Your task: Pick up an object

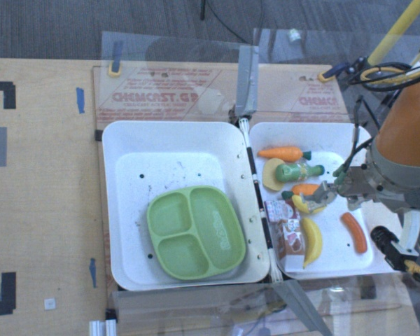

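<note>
Reaching in from the right, the grey arm (406,152) with its orange band hangs over the right bin (350,135), and its hand (327,190) sits low among the toy food near the bin's middle. Whether the hand is open or closed cannot be told from this view, since the metal tips blur into the clutter under them. Just at those tips lie a small yellow piece (302,204) and an orange piece (306,188), touching or nearly so. A carrot (283,153) lies toward the far wall, with a green bottle (299,171) resting across a pale yellow round (271,175) just nearer. A banana (311,240) lies near the front wall, beside a printed packet (287,229) (its label is too small to read), and a red sausage (355,232) lies apart on the right. The left bin (126,145) holds a green divided plate (194,232) toward its front, on the bench (42,187).
</note>
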